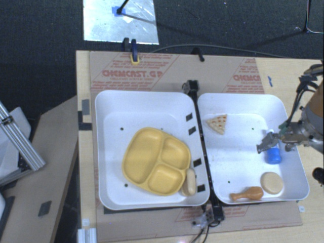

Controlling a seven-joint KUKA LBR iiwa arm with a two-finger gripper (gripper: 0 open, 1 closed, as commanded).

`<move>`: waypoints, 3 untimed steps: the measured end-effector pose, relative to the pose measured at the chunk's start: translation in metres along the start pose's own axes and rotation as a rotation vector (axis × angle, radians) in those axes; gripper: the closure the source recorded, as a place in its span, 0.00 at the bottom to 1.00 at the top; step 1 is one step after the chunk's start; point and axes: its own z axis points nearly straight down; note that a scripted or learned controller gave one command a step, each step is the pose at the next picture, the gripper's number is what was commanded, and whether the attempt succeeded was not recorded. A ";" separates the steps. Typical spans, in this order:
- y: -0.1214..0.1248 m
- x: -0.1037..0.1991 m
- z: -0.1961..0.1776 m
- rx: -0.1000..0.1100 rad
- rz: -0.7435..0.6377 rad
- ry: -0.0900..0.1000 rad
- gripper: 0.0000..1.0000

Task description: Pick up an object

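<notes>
In the right bin [238, 108] a small blue cylinder [274, 157] stands near the right wall. My gripper [268, 145] hovers just above and to the left of it, reaching in from the right, and its grey body hides the cylinder's top. Whether it touches the cylinder I cannot tell. A toy pizza slice [218, 123] lies at the bin's back left. A round beige bun [272, 183] and a brown drumstick [247, 194] lie along the front edge.
The left bin [116, 110] holds a yellow divided plate [157, 161], with a pale oblong piece [189, 182] against its front right corner. A black divider with clips [198, 146] separates the bins. An aluminium rail [20, 140] juts in at the left.
</notes>
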 end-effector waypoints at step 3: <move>0.000 0.000 0.079 -0.009 -0.002 -0.001 0.00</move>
